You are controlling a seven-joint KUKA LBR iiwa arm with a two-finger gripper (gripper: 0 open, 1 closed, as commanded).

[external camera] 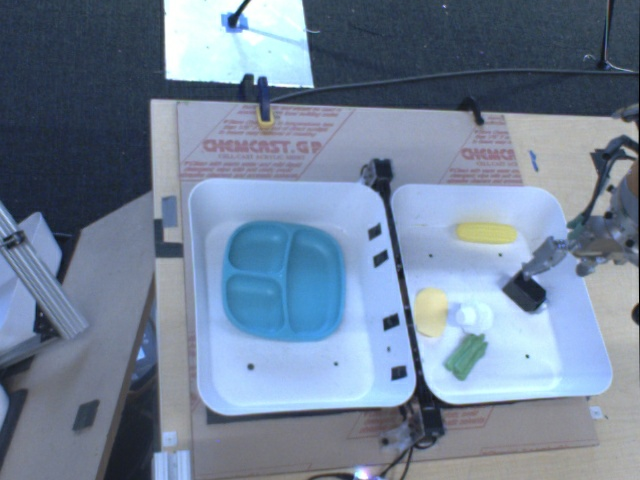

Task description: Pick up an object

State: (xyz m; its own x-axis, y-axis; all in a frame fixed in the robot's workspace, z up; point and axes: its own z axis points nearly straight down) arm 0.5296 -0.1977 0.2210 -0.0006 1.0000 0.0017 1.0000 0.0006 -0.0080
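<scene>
Camera view looks down on the bench point(168, 308), where two white bins sit side by side on a clear sheet with red lettering point(262, 147). The gripper point(588, 246) hangs over the right edge of the right bin point(560, 368), toward that bin's far right corner. Whether it is apart or together cannot be told from this angle. It stands well apart from every loose thing below it. A yellow corn cob point(487, 233) lies on its side near the right bin's far edge, about midway along it. A pale yellow piece point(431, 312) rests close to that bin's left edge. A small white piece point(472, 317) is just beside it on the right, touching it or nearly so. A green piece point(466, 356) lies tilted nearer the near edge, just below the white one. The left bin point(230, 388) holds a blue divided plate point(285, 280) lying flat in its middle. A blue and yellow clamp point(263, 103) grips the sheet at the bench's far edge.
</scene>
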